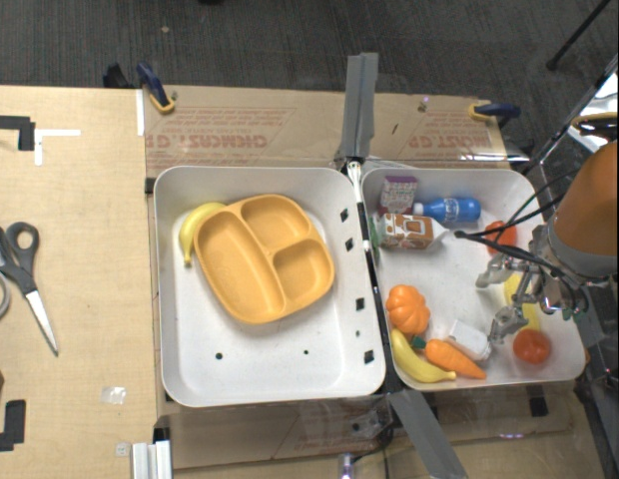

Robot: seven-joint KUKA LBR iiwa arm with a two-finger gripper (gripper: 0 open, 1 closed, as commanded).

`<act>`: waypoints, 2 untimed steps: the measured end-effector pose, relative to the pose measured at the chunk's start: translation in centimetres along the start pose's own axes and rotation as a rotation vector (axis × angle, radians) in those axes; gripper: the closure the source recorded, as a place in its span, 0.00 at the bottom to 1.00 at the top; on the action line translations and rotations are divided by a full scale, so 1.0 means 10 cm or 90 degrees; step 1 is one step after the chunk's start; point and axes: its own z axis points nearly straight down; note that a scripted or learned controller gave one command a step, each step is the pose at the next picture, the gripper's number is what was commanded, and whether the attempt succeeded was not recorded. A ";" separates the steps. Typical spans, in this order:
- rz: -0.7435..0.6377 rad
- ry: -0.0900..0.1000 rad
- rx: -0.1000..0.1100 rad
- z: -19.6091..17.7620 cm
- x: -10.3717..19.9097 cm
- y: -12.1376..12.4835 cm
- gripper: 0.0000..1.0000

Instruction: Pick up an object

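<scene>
Nearest the lens, a yellow plastic banana (417, 361) and orange plastic carrot (455, 358) are seen in the right white bin (444, 384). Just beside them the gripper (499, 305) is poised; its finger state cannot be told. A crowded neighbour could be struck and the grasp spoiled.

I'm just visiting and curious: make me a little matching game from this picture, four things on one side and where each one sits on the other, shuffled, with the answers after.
Things:
1. divided yellow plate
2. scissors
3. blue bottle
4. small pumpkin

Places:
A. on the wooden bench, outside the bins
B. at the far side of the right bin
C. in the left bin, over a banana
D. near the right bin's left wall, just above the banana and carrot

Pairs: 1-C, 2-A, 3-B, 4-D
</scene>
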 end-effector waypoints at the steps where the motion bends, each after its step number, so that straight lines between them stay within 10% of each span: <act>1: -0.005 -0.001 0.000 -0.01 0.05 -0.20 0.00; 2: 0.051 0.000 0.000 0.00 0.41 -0.08 0.00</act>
